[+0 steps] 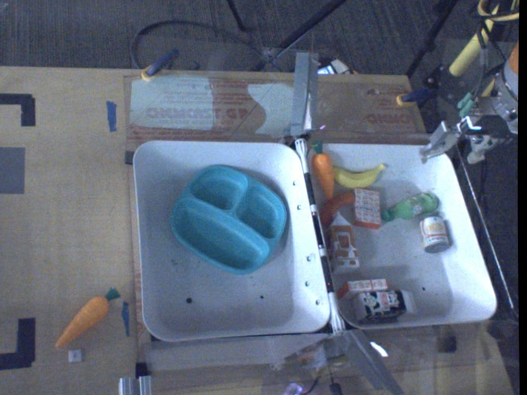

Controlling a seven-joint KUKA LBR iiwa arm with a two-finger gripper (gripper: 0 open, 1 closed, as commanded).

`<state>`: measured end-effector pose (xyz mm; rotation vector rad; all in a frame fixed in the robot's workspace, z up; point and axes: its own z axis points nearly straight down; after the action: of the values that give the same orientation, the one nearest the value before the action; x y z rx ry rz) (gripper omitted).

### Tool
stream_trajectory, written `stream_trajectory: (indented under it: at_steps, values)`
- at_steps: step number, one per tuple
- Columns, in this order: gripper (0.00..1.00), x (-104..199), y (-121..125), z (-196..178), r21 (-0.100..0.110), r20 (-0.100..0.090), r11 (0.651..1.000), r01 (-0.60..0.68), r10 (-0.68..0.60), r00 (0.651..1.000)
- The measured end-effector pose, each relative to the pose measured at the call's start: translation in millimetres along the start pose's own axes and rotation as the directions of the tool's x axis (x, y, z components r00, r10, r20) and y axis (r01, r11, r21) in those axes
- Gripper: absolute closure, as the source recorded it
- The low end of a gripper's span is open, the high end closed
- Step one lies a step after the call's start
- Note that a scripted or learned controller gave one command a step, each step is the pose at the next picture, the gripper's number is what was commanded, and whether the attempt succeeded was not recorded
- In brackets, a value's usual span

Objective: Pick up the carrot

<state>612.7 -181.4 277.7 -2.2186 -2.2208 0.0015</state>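
Carrot [323,172] first: in the camera view we find it in the right bin [473,295], at the upper left corner of that bin, lying along the divider wall with its green top toward the top of the frame. A banana [360,176] lies just beside it on the right, and a reddish sausage-like item [335,206] sits right below it. A second carrot [83,320] lies on the tabletop [58,245] at lower left, outside both bins. The left bin [156,286] carries a blue divided plate [230,217]. The gripper [461,132] hovers at the upper right, above the right bin's far corner, well apart from the carrot; we cannot tell its fingers' state. We judge the approach should travel left, then descend straddling the carrot across its width, avoiding wall and banana.
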Motion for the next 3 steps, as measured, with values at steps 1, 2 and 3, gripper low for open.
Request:
stream_trajectory:
  at_steps: [1, 2, 3]
  values:
    - [0.0, -28, 55, 149, -0.002, 0.001, 0.956, 0.294, -0.294, 0.956]
    - [0.0, -32, 28, 192, -0.009, -0.009, 0.941, 0.339, -0.339, 0.941]
    - [1.0, -34, 30, 181, -0.011, 0.0, 0.941, 0.338, -0.338, 0.941]
